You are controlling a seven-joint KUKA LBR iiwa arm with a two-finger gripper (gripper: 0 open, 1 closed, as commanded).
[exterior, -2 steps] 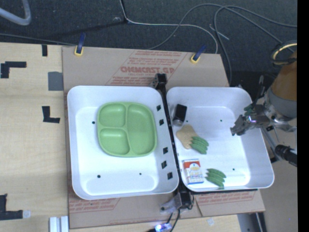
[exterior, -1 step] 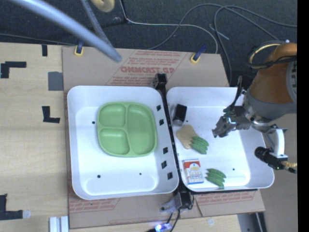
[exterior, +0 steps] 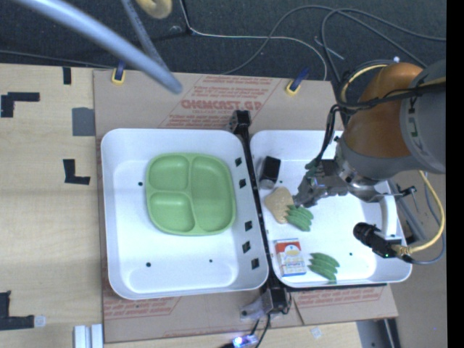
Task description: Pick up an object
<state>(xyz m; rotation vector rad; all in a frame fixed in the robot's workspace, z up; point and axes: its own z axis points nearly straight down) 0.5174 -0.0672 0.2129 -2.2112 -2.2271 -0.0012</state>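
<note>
In the right bin (exterior: 362, 267) lie a tan lumpy piece (exterior: 278, 201), a green leafy toy (exterior: 300, 217), a second green pod (exterior: 324, 264), a small red-and-white box (exterior: 289, 257) and a black block (exterior: 270, 169). My gripper (exterior: 307, 195) reaches down from the right, its tip just above the first green toy and right of the tan piece. Nothing shows between the fingers.
The left bin (exterior: 123, 259) holds a green divided plate (exterior: 191, 193). A black divider (exterior: 250, 209) runs between the bins. A grey pole (exterior: 94, 27) crosses the upper left. Cables hang off the arm at the right over the bin's edge.
</note>
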